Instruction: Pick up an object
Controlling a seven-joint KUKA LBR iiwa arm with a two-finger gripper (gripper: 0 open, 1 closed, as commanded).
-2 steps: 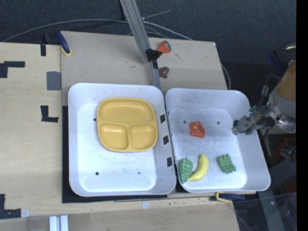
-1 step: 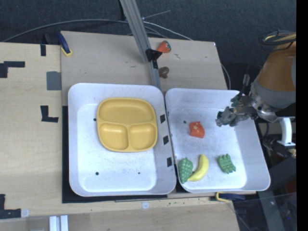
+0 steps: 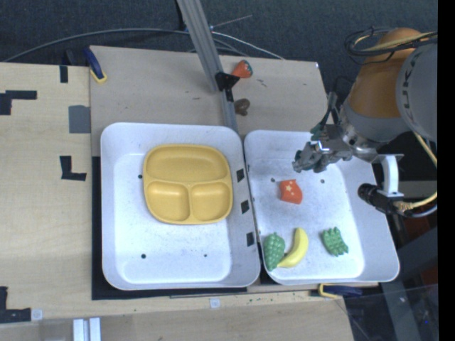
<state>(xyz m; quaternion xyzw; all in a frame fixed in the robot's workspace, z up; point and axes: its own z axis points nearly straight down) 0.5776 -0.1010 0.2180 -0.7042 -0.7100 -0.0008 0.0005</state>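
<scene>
Nearest the camera, along the front edge of the right bin (image 3: 370,261), three toy foods lie in a loose row: a green bumpy piece (image 3: 274,247) that looks like a bunch of grapes, though I can't be sure, a yellow banana (image 3: 296,249) leaning against it and touching it, and, set apart toward the right, a green leafy piece (image 3: 333,241). A little further back in the same bin sits a red strawberry-like toy (image 3: 290,191), alone on the white floor and well apart from the three in front.

Above and to the right of that red piece, the gripper (image 3: 311,159) hangs over the back half of the right bin. Nothing is between its dark fingers, but I cannot tell how far apart they stand. The grey arm (image 3: 419,69) with its orange band (image 3: 380,84) reaches in from the right behind it.

In the left bin (image 3: 117,212), a yellow divided plate (image 3: 188,183) with three compartments lies toward the back, flat on the floor.

Beyond both bins, on the tan bench board (image 3: 142,84), a slanted grey metal bar (image 3: 202,34) runs up and out of view, with a small red-orange object (image 3: 242,68) and a brownish one (image 3: 242,106) beside its base.
</scene>
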